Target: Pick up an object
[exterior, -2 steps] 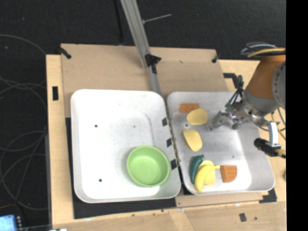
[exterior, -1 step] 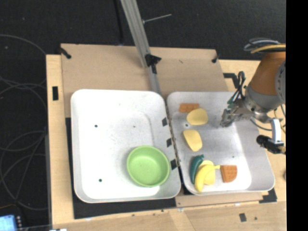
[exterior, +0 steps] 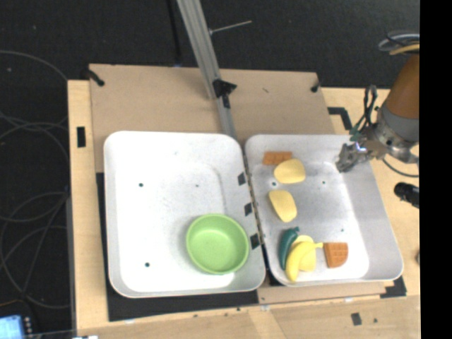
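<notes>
Two white bins; gripper (exterior: 347, 156) at right bin (exterior: 357, 196) upper-right edge, finger state can't tell. Yellow piece (exterior: 282, 205) mid-frame looks light, smooth, prob slippery; grip across narrow sides.

Green bowl (exterior: 217, 243) in left bin (exterior: 141, 161); tool (exterior: 347, 157) over right bin (exterior: 353, 210).

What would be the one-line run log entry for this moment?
gripper: over right bin upper right, holding nothing seen | green bowl: left bin | task: not done
</notes>
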### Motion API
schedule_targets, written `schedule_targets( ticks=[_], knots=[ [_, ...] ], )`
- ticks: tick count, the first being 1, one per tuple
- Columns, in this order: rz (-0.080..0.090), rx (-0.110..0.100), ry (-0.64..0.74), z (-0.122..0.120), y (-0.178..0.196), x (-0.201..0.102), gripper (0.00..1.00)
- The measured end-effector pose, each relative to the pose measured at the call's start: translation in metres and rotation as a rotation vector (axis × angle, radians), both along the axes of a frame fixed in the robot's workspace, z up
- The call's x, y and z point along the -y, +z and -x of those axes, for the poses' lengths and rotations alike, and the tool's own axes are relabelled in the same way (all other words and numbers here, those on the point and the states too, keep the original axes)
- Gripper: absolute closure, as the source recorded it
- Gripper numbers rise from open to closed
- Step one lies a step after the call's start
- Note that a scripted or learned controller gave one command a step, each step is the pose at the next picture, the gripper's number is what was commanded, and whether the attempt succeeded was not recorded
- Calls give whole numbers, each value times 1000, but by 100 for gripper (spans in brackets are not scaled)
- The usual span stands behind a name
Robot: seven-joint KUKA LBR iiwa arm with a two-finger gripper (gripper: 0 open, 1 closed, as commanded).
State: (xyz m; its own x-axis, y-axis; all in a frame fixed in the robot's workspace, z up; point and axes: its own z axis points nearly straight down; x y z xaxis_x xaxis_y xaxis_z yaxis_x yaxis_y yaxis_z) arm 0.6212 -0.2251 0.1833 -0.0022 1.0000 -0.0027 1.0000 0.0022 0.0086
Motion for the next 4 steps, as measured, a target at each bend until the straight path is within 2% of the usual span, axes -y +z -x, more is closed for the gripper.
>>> schedule_targets(
  ticks=[1, 2, 3, 4],
  knots=[
    [0, -1, 1, -1, 55, 2, 100],
    [-1, -6, 4, -2, 61, 2, 100],
    [-1, -6, 0, -19, 64, -45, 100],
    [-3, -8, 0, -23, 72, -89, 100]
  ],
)
